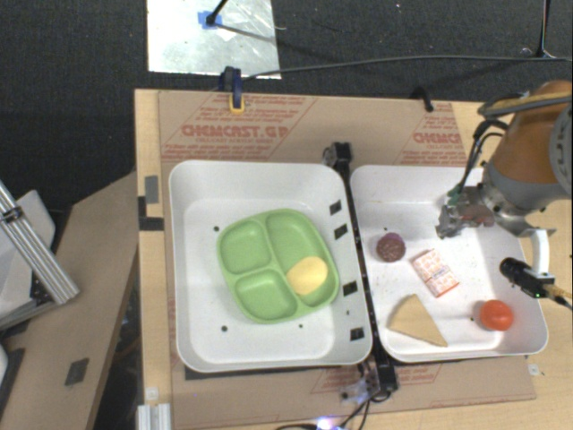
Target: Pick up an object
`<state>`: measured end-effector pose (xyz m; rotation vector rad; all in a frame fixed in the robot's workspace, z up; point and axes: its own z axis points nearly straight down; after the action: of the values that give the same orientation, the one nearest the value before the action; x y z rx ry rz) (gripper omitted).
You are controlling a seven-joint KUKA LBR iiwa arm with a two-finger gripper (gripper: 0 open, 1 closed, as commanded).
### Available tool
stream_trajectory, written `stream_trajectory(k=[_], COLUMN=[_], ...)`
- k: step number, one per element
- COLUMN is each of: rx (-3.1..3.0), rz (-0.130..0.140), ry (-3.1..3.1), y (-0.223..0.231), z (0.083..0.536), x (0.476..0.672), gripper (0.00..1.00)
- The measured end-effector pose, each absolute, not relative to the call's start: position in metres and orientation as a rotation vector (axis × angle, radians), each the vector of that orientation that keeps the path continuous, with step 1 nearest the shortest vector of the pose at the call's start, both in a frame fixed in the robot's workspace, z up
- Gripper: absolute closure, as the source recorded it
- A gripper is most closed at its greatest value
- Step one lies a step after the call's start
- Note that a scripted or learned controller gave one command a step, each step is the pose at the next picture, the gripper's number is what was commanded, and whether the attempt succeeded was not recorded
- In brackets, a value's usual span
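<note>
Far left: an aluminium extrusion rail (pixel 31 249) lies at a slant beside the bench (pixel 152 267), off its edge. The bench top is covered with brown cardboard printed in red lettering. Behind it, on dark carpet, a shiny foil sheet (pixel 213 23) with a small blue piece on it. A blue and yellow clamp (pixel 233 90) grips the rear edge of the cardboard.

Left bin (pixel 192 231): holds a green divided tray (pixel 260 267) with three compartments, set at an angle. A yellow rounded object (pixel 308 276) sits at the right side of the tray, over the divider between compartments; exact compartment cannot be told. Black clips (pixel 338 155) run along the seam where the two bins meet.

Right bin (pixel 394 195): four loose objects. A dark reddish-brown ball (pixel 390 247) near the left-centre. Just right of it, a small pink-and-white patterned box (pixel 435 271), lying flat and tilted. Toward the front edge, a tan wedge (pixel 415 321), lying flat. At front right, a red-orange ball (pixel 495 314), well apart from the wedge.

Arm: enters from the right, orange band (pixel 530 141) above the grey wrist. The end effector (pixel 458 215) sits over the rear centre of the right bin, behind and right of the dark ball and behind the patterned box. Nothing visible between its fingers; cannot tell from this angle whether it is set wide or narrow. All four objects rest on the bin floor.
</note>
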<state>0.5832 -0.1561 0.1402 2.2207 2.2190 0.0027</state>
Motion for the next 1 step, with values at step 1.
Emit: stream_trajectory(k=[1], rx=[2.214], rz=[0.003], ry=[2.224], y=[-0.1497], z=[0.1918], x=[0.5923], gripper=[1.00])
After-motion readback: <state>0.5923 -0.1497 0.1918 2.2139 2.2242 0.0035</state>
